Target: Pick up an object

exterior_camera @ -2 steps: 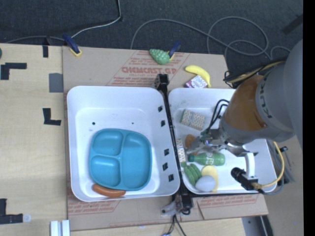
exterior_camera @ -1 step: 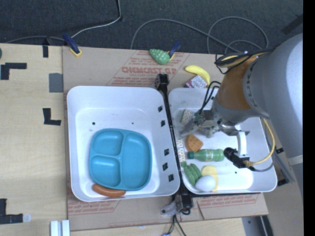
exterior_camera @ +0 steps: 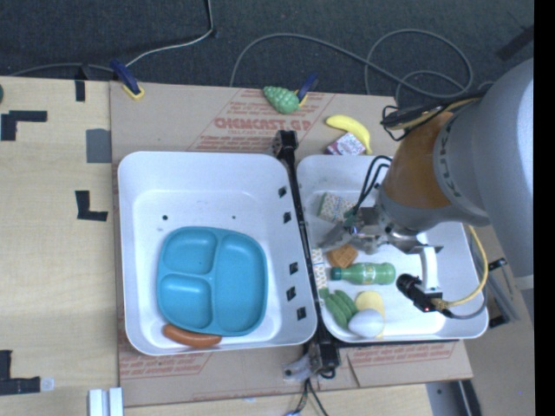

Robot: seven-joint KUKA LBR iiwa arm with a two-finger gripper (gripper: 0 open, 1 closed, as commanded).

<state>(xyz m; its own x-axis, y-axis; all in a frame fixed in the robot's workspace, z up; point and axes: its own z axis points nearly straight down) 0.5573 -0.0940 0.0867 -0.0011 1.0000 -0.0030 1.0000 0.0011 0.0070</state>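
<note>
Green bottle lies on its side in the right bin, long axis across the bin, its white cap toward the divider on the left, just below the jaws. Whether the jaws are open or closed cannot be told. A blue divided plate sits in the left bin

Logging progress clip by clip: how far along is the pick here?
Done: the arm has reached into the right bin, with its end effector low among the toys. In hand: nothing visibly; whether it grips anything cannot be told. Left: lifting an object; the green bottle, white egg and cookie lie on the bin floor.
</note>
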